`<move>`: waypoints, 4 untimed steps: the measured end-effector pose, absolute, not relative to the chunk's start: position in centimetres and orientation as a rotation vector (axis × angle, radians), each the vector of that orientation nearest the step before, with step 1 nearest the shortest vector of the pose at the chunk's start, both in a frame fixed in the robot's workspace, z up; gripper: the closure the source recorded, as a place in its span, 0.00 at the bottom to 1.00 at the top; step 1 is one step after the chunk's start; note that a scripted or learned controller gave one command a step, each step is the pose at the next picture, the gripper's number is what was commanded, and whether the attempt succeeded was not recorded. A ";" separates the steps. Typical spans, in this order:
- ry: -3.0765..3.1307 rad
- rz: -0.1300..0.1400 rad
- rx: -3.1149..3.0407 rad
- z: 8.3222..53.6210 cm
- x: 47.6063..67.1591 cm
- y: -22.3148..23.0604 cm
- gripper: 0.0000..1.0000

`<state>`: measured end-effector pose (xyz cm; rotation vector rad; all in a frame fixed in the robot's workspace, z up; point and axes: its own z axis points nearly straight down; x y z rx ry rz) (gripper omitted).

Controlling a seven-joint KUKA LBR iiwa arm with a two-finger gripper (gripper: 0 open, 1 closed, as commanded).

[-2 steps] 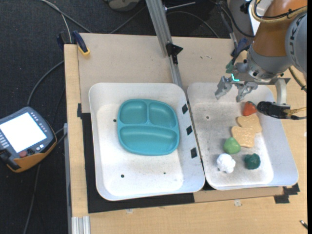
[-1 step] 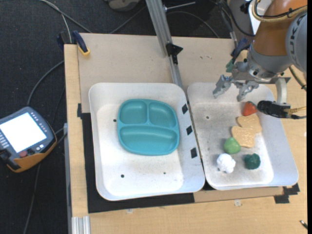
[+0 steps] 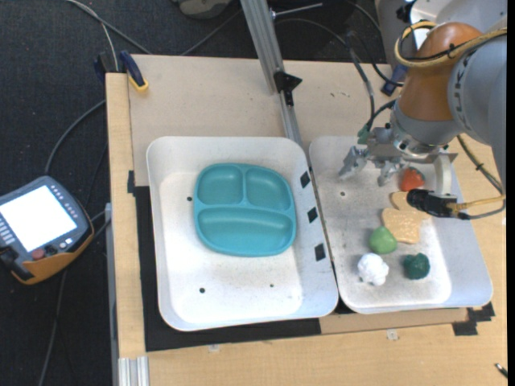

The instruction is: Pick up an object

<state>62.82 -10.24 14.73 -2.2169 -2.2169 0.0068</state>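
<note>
My gripper [image 3: 368, 168] hangs over the far part of the right bin [image 3: 354, 215], its two fingers spread open with nothing between them. Just to its right lies a small red-orange object [image 3: 412, 178], partly behind the wrist hardware. Nearer the front of the same bin sit a tan bread-like piece [image 3: 405, 224], a light green lump [image 3: 383, 240], a white crumpled object [image 3: 372, 268] and a dark green piece [image 3: 417, 266]. The left bin [image 3: 177, 288] holds a teal divided plate [image 3: 244, 209].
A metal pole [image 3: 269, 47] slants across the bench behind the bins. Cables run along the arm at the right. A tablet-like pendant [image 3: 39, 227] lies on the floor at the left. A blue-and-yellow clamp [image 3: 133, 71] sits on the bench's far left corner.
</note>
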 end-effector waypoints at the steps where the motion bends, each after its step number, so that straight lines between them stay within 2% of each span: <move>1: -2.218 0.005 -2.217 8.5 62.7 -9.8 0.00; 2: -2.221 -0.001 -2.221 8.7 62.8 -9.8 0.00; 3: -2.224 -0.006 -2.225 9.9 63.0 -9.8 1.00; 4: -2.227 -0.007 -2.223 16.3 63.4 -9.1 1.00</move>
